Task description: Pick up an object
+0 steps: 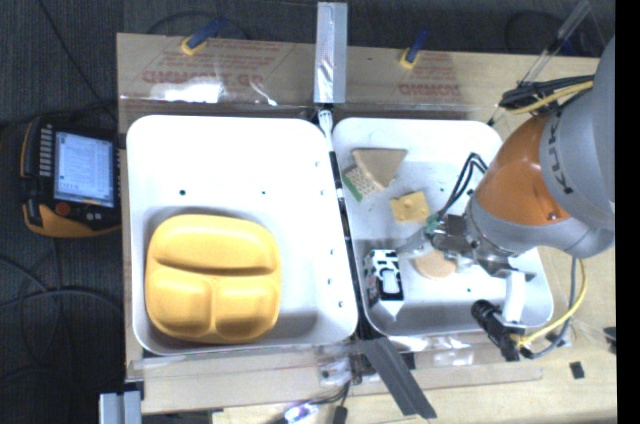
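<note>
The desk (470, 72) carries two shallow white bins side by side. The right bin (450, 134) serves as the landmark here. The left bin (225, 152) adjoins its left wall and contains a large yellow moulded object (212, 274) in the near left portion.

Inside the right bin, a tan wedge-shaped piece (377, 164) lies toward the far left corner. A small yellow block (409, 206) lies near the bin's centre. A round tan disc (433, 266) rests just nearer than the block. A small black-and-white item (385, 275) sits against the bin's left wall, near the front.

The arm (540, 187) extends over the bin's right half. The end effector (448, 240) is positioned directly above the disc, close beside the yellow block. Whether it is spread or closed cannot be determined from this vantage. No object is visibly gripped.
</note>
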